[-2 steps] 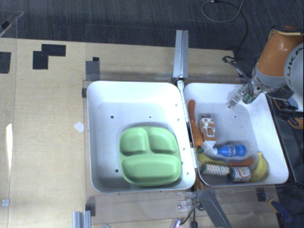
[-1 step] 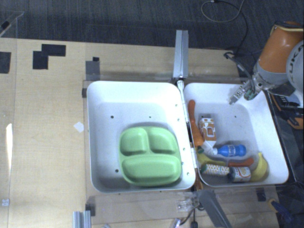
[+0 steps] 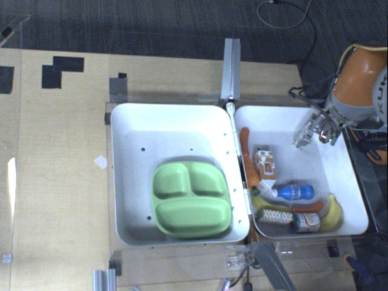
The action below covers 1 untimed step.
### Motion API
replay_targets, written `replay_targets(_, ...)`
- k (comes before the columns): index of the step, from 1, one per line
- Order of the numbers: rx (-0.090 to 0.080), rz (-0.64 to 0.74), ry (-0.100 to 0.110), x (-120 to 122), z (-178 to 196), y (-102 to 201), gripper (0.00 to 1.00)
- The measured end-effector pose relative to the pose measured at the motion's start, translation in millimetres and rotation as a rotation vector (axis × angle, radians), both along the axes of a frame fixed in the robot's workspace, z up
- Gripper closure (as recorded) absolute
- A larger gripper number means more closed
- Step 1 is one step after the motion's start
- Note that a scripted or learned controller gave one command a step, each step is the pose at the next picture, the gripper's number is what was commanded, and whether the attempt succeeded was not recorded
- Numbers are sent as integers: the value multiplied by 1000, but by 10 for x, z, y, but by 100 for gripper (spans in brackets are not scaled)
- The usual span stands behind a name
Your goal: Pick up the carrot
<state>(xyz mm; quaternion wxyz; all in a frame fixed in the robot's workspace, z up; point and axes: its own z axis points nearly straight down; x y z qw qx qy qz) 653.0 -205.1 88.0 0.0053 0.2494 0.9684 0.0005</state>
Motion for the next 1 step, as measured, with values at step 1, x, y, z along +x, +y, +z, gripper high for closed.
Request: replay_targets(1, -4, 391, -2, -183, 10, 121, 100)
